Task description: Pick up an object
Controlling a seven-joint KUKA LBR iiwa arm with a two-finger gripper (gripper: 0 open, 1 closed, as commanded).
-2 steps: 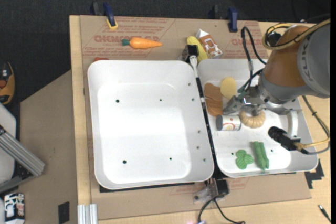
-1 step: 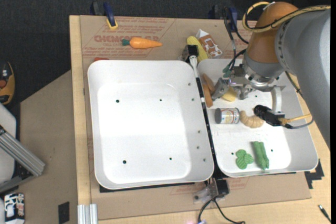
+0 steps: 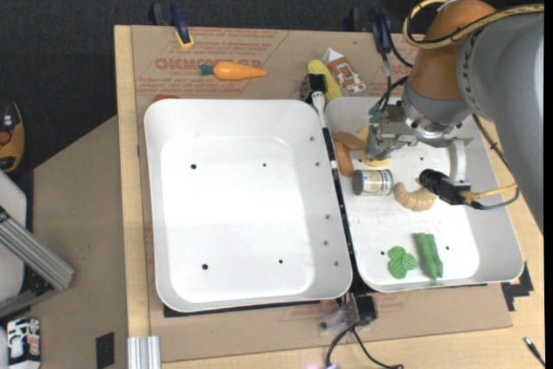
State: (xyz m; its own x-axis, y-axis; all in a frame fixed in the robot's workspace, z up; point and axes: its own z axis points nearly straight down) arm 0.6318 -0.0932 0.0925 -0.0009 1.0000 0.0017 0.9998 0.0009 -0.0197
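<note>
Here's the arm [image 3: 449, 69], reaching in from the right and bending down over the far left part of the right bin [image 3: 488, 268]. The jaws hang low there, right above a small pale yellow piece [image 3: 374, 158] on the bin floor. From this slant I cannot tell whether the jaws are open or closed, or whether they have hold of anything.

Look at what sits around them. Just left of the jaws, a brown sausage [image 3: 344, 156] lies along the bin's left wall. Just on the near side, a small silver can [image 3: 373, 181] lies tipped over. A tan croissant-shaped piece [image 3: 415, 199] is beside it to the right. Well apart from all that, toward the near edge of the same bin, a green leafy piece [image 3: 399, 262] and a long green vegetable [image 3: 429, 255] lie side by side.

Over to the left, the left bin [image 3: 242, 203] sits flush against its neighbour.

Out on the bench [image 3: 138, 186], beyond the far rims, an orange carrot [image 3: 235, 71] lies on its side past the left bin. A yellow banana [image 3: 320, 73] and a brown-and-white packet [image 3: 346, 75] rest near the gap between the two bins.
</note>
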